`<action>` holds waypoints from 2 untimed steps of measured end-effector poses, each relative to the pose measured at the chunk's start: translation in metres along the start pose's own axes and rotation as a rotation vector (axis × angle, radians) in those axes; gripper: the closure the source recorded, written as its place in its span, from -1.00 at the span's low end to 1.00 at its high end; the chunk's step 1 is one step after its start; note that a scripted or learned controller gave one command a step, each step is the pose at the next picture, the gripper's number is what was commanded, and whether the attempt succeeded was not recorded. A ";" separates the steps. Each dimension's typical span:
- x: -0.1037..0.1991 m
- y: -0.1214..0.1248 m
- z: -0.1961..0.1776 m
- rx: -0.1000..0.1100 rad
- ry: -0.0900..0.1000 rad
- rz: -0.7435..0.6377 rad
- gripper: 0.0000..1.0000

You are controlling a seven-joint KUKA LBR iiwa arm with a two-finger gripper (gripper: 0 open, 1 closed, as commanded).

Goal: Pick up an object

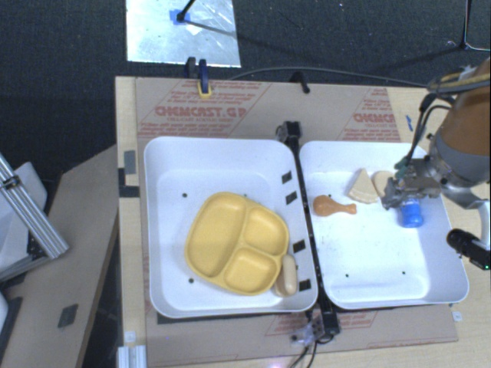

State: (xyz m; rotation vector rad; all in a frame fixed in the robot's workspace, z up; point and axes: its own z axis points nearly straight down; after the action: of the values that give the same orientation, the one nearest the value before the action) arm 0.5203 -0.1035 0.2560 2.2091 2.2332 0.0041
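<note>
In the right bin (383, 282) lie a brown drumstick-shaped toy (334, 205), a tan wedge (362, 186) with a pale piece (381, 181) beside it, and a blue object (412, 214). My gripper (400, 192) hangs low over the bin's right part, between the pale piece and the blue object, just above the blue one. Its fingertips are hard to make out against the objects. Nothing is visibly held.
The left bin (176, 175) bears a yellow divided plate (238, 241) with a beige bread-like roll (288, 274) at its lower right corner. A black divider with clips (303, 221) runs between the bins. A blue clamp (203, 75) sits at the board's far edge.
</note>
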 end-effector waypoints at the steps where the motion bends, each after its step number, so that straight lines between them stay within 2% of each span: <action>1: 0.061 -0.008 0.011 0.001 0.001 0.000 1.00; 2: 0.110 -0.010 0.008 0.000 0.001 0.001 1.00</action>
State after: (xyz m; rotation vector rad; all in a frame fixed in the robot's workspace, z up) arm 0.5090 0.0062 0.2481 2.2106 2.2328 0.0044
